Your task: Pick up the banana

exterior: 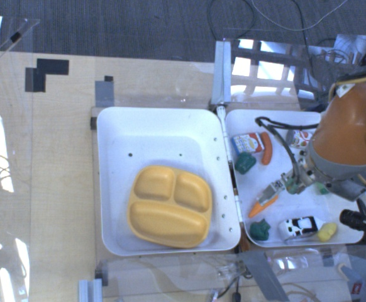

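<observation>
A small yellow piece [327,233] lies near the front right corner of the right bin [246,126]; it is the only yellow item there and looks like the banana, partly under the arm's shadow. My gripper [286,185] hangs low over the middle of the right bin, below the grey and orange wrist [349,131]. Its tip is just above the leafy end of an orange carrot [263,205], well left of and behind the yellow piece. The arm hides the bin's right side.
The right bin also holds a blue and white carton [246,143], a red sausage [267,148], two green pieces [244,163] [260,229] and a black and white toy [298,227]. A yellow divided plate [170,205] lies in the left bin [151,128].
</observation>
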You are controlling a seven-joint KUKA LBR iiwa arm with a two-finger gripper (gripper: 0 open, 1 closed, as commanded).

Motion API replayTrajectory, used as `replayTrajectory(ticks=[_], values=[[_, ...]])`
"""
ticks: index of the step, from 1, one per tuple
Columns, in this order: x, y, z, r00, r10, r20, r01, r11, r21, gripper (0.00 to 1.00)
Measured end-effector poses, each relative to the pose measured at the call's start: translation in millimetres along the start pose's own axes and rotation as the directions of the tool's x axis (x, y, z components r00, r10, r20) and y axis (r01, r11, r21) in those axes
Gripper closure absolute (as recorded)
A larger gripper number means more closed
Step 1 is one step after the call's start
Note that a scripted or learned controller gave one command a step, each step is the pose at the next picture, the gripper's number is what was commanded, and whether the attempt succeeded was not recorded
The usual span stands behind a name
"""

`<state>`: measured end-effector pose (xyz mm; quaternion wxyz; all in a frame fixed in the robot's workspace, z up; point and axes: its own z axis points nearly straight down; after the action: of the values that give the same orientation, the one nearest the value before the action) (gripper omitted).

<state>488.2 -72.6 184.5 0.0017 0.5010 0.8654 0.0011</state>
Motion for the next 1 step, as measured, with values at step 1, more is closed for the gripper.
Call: replayTrajectory(ticks=[1], values=[[-85.2,131.3,-130.8,0.863,-0.505,0.008,0.505,0.863,-0.004,0.00]])
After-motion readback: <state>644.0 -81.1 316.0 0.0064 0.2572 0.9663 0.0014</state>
